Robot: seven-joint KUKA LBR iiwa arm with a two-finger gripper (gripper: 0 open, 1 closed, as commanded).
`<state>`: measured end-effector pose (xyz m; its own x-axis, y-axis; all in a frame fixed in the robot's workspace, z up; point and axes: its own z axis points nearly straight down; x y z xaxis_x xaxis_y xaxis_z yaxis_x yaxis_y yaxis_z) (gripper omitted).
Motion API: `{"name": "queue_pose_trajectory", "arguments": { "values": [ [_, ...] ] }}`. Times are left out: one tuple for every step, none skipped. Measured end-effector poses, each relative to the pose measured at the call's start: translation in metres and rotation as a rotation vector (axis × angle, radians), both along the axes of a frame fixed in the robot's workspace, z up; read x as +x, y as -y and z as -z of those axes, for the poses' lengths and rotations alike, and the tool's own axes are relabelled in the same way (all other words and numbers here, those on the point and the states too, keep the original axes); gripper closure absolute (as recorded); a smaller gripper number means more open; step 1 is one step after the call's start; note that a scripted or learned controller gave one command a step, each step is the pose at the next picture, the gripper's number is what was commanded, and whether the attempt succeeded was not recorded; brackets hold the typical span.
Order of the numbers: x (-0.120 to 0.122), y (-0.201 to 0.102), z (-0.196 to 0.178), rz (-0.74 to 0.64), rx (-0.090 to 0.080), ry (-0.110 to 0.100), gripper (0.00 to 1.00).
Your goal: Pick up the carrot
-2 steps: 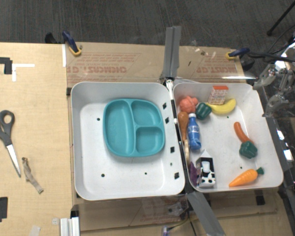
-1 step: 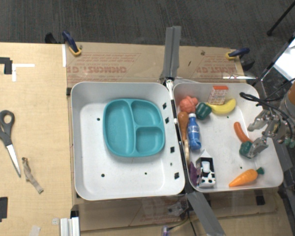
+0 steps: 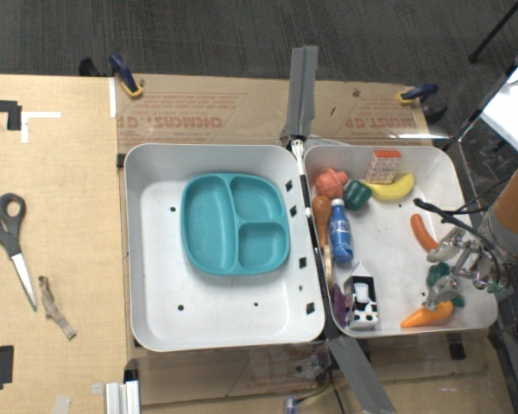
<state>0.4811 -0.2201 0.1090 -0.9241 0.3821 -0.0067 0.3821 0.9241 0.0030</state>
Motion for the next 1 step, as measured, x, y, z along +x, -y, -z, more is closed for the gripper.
{"name": "queue_pose_trajectory", "arguments": {
  "values": [
    [0.0088, 0.0012, 0.0163, 0.286, 0.0, -0.004, 0.0]
  ]
}}
